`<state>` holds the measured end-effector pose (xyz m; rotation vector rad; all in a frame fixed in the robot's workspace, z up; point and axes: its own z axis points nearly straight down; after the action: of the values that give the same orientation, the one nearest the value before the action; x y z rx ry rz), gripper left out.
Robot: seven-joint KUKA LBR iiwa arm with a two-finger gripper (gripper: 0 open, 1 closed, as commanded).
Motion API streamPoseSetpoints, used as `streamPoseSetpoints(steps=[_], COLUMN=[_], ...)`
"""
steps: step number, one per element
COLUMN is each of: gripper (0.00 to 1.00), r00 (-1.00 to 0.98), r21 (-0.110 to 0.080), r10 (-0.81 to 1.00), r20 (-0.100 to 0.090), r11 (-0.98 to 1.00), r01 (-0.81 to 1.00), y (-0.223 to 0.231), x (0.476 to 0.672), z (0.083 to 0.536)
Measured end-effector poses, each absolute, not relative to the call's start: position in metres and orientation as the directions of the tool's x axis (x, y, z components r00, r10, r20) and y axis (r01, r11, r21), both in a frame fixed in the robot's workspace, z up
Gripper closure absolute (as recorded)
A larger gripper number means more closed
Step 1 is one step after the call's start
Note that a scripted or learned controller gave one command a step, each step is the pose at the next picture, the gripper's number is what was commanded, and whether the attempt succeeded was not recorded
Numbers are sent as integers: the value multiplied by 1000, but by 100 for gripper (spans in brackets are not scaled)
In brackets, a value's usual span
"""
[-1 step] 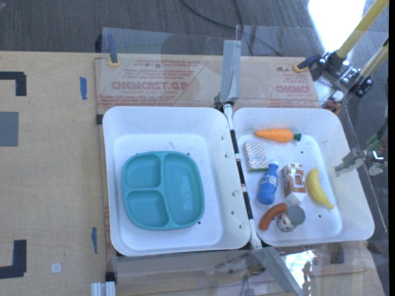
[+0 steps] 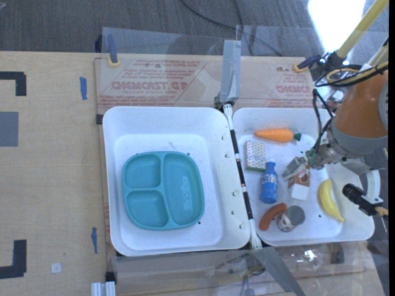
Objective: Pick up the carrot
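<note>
The orange carrot (image 2: 274, 135) with a green stem end lies on its side at the back of the right bin (image 2: 358, 230). My gripper (image 2: 295, 167) hangs over the middle of that bin, to the right of the carrot and nearer the front, apart from it. It is just above a small brown and white block (image 2: 300, 188). The arm's orange band (image 2: 365, 106) and grey wrist come in from the right.
The right bin also holds a green-speckled packet (image 2: 255, 155), a blue bottle (image 2: 269, 182), a sausage (image 2: 272, 216), a small can (image 2: 291, 217) and a banana (image 2: 330, 200). A teal divided plate (image 2: 163, 190) sits in the left bin (image 2: 117, 128).
</note>
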<state>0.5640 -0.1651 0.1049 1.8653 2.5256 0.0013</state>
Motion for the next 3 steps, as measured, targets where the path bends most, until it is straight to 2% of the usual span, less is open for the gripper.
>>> streamPoseSetpoints(steps=[1,2,3], gripper=[0,0,100], r00=[-174,-302,-306], r21=[3,0,-2], r10=[985,953,952], r20=[-3,-2,-2], r11=[174,302,306], r01=[985,953,952], y=[-178,-139,-138], x=[653,667,667], z=[150,87,96])
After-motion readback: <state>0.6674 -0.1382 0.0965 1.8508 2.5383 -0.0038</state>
